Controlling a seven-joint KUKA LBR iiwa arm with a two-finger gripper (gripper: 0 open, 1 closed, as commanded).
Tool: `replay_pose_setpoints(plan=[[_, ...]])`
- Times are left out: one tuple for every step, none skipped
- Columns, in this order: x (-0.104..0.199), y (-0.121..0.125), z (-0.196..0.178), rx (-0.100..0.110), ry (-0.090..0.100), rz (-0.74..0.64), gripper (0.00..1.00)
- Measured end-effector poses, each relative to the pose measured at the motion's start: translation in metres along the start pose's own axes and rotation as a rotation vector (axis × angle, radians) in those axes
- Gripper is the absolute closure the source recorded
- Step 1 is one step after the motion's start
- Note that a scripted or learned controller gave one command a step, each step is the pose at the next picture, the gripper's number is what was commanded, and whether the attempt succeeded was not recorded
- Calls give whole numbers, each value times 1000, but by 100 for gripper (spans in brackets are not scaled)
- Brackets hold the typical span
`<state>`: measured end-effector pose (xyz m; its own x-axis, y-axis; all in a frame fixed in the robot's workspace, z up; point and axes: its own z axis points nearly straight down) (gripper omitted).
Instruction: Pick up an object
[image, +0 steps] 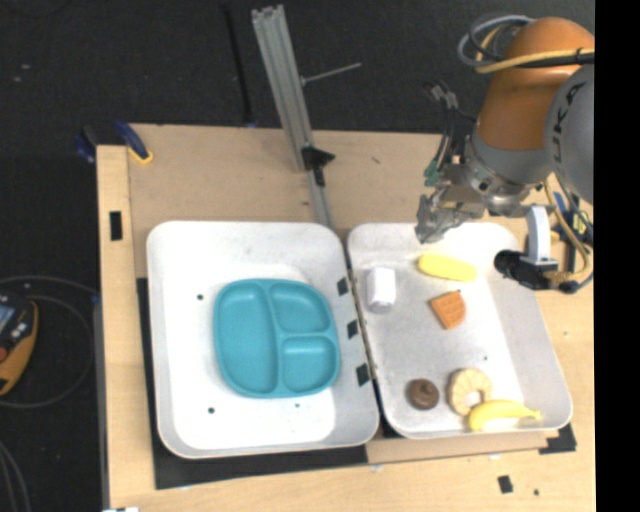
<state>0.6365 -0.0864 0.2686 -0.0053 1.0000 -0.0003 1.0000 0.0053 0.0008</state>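
One yellow piece (447, 267) lies just below the jaws (430, 228); their opening cannot be told

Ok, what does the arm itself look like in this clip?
A bulky grey arm with a broad orange band above the wrist. Loose yellowish cables loop beside the band. The wrist narrows to a dark metal two-finger gripper, and a black-and-white fitting hangs alongside.

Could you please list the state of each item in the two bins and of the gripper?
Blue divided plate: flat in left bin.
White cup: on its side.
Yellow piece: lying loose.
Orange wedge: lying loose.
Brown donut: flat.
Banana: lying at bin edge.
Gripper: above bin's far edge, holding nothing.
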Motion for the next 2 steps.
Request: replay_pose_setpoints(plan=[[58,-14,3,1,1,-2,100],[101,-14,13,1,1,0,100]])
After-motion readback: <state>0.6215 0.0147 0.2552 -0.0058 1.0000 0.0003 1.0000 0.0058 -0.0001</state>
